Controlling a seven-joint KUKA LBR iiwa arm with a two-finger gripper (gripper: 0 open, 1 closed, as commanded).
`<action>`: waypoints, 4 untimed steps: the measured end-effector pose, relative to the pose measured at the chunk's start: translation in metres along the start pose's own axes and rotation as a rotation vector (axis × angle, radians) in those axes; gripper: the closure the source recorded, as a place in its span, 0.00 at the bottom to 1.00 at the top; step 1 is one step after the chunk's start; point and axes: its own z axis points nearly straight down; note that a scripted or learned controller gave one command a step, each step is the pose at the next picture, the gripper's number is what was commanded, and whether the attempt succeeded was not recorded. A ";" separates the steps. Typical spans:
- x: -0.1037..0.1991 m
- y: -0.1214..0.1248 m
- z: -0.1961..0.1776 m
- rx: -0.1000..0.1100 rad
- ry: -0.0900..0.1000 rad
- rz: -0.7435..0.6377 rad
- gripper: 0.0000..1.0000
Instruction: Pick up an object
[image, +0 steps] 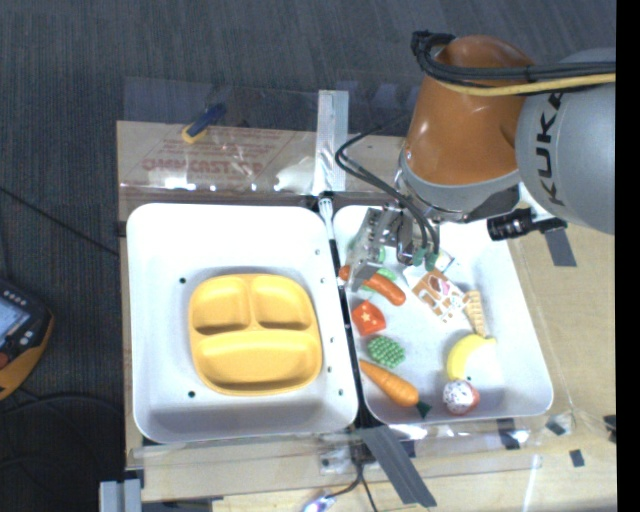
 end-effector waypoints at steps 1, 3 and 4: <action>-0.001 0.000 -0.007 0.003 0.001 0.000 1.00; 0.008 -0.110 0.052 -0.001 0.001 0.035 1.00; -0.027 -0.125 0.164 -0.002 0.004 0.125 1.00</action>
